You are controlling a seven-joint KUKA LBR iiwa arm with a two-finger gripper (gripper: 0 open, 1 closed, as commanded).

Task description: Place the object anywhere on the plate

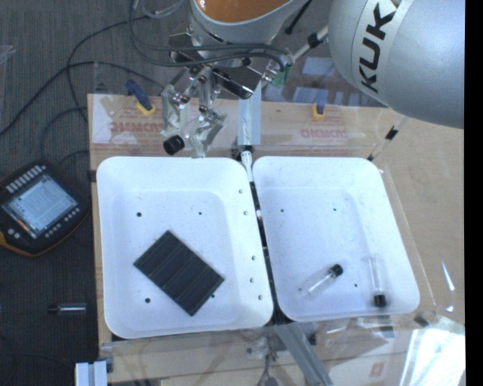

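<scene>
At the near edge of the table (434,188), two shallow white bins sit side by side. In the left bin (121,188), a dark ribbed rectangular plate (179,272) lies flat on the floor toward the near side, turned at a diagonal to the bin walls. In the right bin (392,196), two clear vials with black caps rest near the front right corner: one vial (321,280) lies slanted, its cap pointing up and to the right, and the second vial (376,281) lies just beside it to the right, close to the bin wall, with its cap toward the near edge. The two vials are apart from each other and well apart from the plate, in the other bin. To the left of the table, on the dark floor, lies a handheld pendant (39,207) with a lit screen. Farther back, beyond the far rim of the left bin, the end effector (190,136) hangs over the table's back strip; I cannot tell how it is set. Above it, the grey arm (400,53) with its orange band (240,9) reaches in from the right.
</scene>
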